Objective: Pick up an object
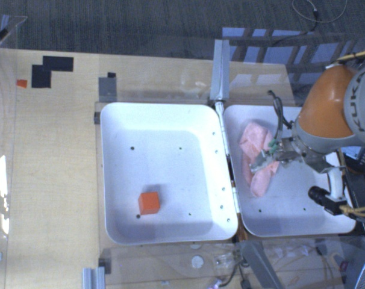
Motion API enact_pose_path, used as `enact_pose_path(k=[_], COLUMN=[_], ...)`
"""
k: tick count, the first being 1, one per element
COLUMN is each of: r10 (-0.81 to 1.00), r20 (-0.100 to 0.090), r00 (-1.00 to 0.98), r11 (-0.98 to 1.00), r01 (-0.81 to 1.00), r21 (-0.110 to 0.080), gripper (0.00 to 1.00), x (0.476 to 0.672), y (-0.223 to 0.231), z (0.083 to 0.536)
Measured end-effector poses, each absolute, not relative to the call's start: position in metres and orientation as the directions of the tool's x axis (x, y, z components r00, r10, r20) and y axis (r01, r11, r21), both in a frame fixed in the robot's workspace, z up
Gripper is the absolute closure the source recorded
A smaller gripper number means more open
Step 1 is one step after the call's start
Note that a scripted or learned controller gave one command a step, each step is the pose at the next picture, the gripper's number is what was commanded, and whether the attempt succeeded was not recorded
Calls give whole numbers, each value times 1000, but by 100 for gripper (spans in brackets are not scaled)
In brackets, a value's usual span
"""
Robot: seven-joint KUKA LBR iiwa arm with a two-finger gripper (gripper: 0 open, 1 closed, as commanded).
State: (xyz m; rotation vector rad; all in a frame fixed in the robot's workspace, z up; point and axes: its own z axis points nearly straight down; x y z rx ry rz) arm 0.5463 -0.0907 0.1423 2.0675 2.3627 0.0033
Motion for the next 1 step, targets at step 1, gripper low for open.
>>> enact_pose_path(k=[1], r10=[965], r20=[-6], r00=[-261], r11=[261], r01=[965], r21=[17], gripper=[0], x=[567], y=[-87], z=[93])
